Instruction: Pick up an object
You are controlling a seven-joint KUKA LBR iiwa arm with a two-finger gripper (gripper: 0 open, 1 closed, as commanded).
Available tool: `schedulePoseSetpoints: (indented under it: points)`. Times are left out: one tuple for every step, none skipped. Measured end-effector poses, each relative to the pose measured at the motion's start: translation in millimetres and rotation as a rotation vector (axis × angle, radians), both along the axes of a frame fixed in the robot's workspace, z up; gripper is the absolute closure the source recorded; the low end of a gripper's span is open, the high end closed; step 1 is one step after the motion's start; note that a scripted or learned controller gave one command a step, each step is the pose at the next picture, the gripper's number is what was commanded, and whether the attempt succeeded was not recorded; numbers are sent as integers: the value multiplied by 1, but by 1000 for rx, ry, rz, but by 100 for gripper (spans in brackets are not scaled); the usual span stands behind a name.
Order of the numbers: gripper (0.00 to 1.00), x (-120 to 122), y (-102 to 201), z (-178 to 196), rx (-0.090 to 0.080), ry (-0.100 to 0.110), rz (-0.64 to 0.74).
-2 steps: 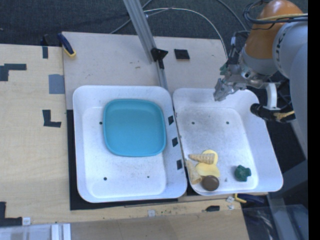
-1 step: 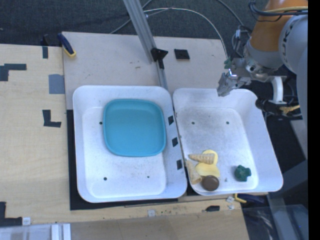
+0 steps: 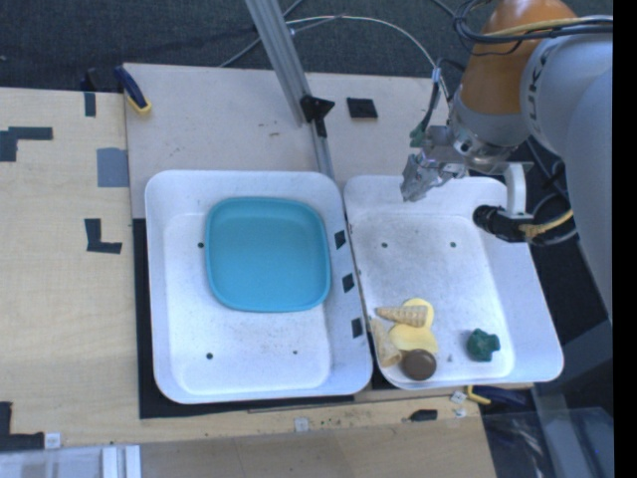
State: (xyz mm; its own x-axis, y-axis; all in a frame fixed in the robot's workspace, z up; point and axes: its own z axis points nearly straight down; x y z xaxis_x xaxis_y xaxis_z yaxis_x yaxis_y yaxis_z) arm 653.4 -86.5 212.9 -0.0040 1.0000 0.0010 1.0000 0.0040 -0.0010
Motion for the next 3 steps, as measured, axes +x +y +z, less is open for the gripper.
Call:
schedulePoseSetpoints:
  points:
    - [100,-9,60,1,0,-1,1]
    - [100,-31,114,-3,0,0,1]
    - [100,-55,160,-1,0,0,0]
